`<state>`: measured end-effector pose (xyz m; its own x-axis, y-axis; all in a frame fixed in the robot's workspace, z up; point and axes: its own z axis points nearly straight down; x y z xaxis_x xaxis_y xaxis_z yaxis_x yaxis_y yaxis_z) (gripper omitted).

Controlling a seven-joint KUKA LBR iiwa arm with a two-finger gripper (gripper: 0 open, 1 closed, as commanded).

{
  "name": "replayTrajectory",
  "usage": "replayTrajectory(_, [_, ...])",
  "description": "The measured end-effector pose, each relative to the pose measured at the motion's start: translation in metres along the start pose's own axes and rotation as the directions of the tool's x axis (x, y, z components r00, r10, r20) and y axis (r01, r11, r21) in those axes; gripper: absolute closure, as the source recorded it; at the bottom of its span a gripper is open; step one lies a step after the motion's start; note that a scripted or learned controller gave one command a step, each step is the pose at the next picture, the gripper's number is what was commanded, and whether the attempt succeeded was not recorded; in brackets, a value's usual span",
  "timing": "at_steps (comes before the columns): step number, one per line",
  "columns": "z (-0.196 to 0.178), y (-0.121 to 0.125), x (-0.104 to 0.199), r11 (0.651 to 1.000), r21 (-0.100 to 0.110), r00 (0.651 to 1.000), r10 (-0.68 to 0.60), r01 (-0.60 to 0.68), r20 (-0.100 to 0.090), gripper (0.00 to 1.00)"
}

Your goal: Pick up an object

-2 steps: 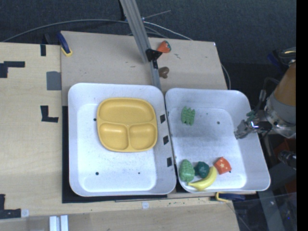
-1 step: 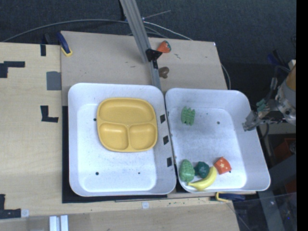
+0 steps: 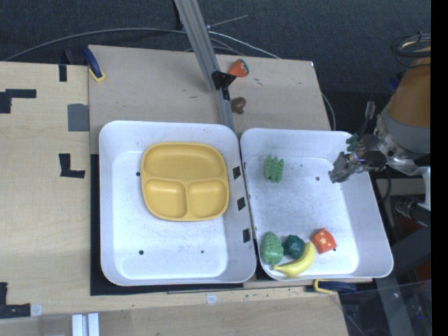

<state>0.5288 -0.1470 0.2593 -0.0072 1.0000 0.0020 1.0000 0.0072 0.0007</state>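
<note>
In the camera view the gripper (image 3: 341, 170) hung over the right bin's (image 3: 364, 208) far-right rim, carrying nothing I could see. Whether it was apart or together I cannot tell. Candidate objects lay away from it: a green block (image 3: 273, 168) leftward, and a banana (image 3: 299, 263), tomato (image 3: 323, 241) and two green items clustered in the near corner, likely slid there.

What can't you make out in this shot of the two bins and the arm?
- Hand, camera view: small and dark over the right bin's far right corner; its finger state is unreadable.
- Arm: cut off by the right edge.
- Dark green item: too small to identify, partly covered by the banana.
- Yellow tray in the left bin: whatever lies beneath it is hidden.
</note>
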Motion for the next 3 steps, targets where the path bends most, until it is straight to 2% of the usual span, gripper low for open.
replayTrajectory(1, [0.012,0.008,0.058,1.0,0.002,1.0,0.0,0.0,0.0,1.0])
replayTrajectory(2, [0.007,0.026,0.11,1.0,0.001,1.0,-0.001,0.001,0.0,1.0])
replayTrajectory(3, [0.021,0.035,0.154,1.0,0.004,1.0,0.001,-0.001,0.002,1.0])
